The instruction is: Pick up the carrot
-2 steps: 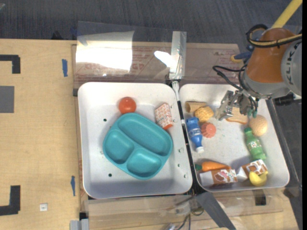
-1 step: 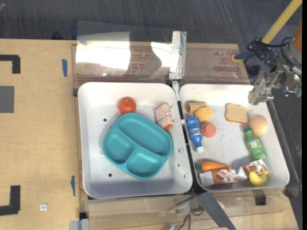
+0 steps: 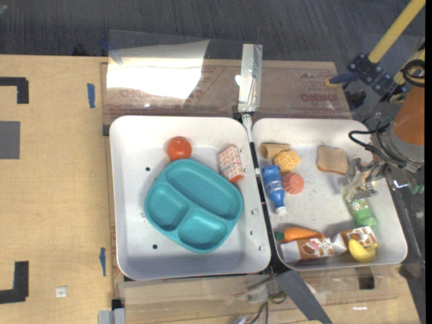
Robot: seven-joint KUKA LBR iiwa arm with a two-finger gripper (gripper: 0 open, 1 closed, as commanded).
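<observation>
Hovering at the right bin's far edge, the end effector (image 3: 359, 179), whose state I cannot tell, should travel to the carrot (image 3: 299, 234), avoiding the neighbouring carton (image 3: 314, 248).

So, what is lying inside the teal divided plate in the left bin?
The teal plate shows three bare compartments, with nothing lying in them. The tomato and small carton lie outside it. The plate hides the floor of the left bin under it.

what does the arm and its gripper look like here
An orange band marks the arm at the view's right edge, with black cables looping beside it. The gripper below is small, built of silvery-grey metal parts.
</observation>
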